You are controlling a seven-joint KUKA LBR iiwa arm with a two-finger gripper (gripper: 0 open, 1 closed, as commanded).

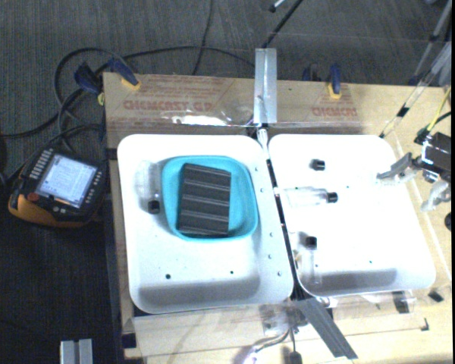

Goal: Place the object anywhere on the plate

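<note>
Plainly, dark ribbed block [205,199] on blue plate [245,203]

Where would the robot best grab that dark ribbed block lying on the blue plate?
Probably across its two long sides, coming straight down from above. The dark ribbed block lies flat in the blue plate, so only its top is open. Its narrower width looks the easier span for two fingers. The plate's raised rim may crowd a sideways approach.
</note>
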